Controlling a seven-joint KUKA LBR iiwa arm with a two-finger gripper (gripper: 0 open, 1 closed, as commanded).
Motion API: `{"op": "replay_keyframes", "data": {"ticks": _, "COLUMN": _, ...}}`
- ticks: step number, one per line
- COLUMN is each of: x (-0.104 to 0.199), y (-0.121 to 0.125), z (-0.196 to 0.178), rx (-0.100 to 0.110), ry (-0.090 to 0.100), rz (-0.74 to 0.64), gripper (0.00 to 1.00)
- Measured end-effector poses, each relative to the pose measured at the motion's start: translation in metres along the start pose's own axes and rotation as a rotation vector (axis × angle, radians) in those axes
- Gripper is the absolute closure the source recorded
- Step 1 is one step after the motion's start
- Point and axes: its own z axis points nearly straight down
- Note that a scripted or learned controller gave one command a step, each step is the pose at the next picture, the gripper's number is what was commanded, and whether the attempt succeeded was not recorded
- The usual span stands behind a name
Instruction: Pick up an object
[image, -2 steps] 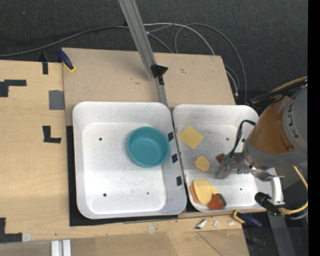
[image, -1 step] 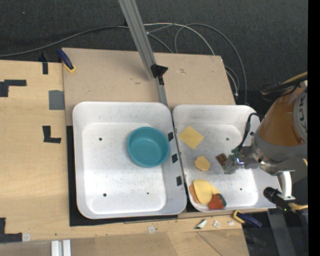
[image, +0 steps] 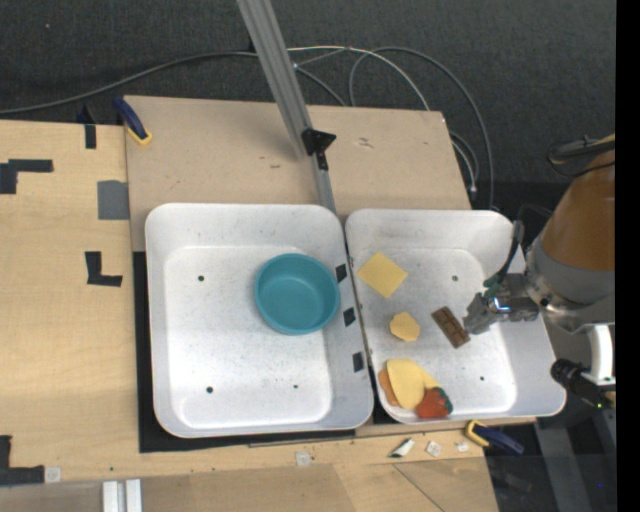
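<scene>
Even, diffuse overhead light, moderately bright. White bins (image: 250, 225) well exposed, slight blow-out on rims, no hard glare. Shadows soft and short: faint one under teal bowl (image: 296, 292), dark gap along bins' lower edge. Background beyond bench dim, near black. Overall soft, low resolution, fine detail grainy. Arm (image: 580, 240) at right edge blurred. Slight slant perspective, no obvious edge distortion.
</scene>
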Motion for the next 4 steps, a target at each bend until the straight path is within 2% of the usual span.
{"op": "replay_keyframes", "data": {"ticks": 2, "x": 0.004, "y": -0.005, "z": -0.09, "rx": 0.001, "ry": 0.0, "rz": 0.0, "gripper": 1.0}}
{"op": "replay_keyframes", "data": {"ticks": 4, "x": 0.105, "y": 0.046, "z": -0.083, "rx": 0.005, "ry": 0.002, "rz": -0.005, "gripper": 1.0}}
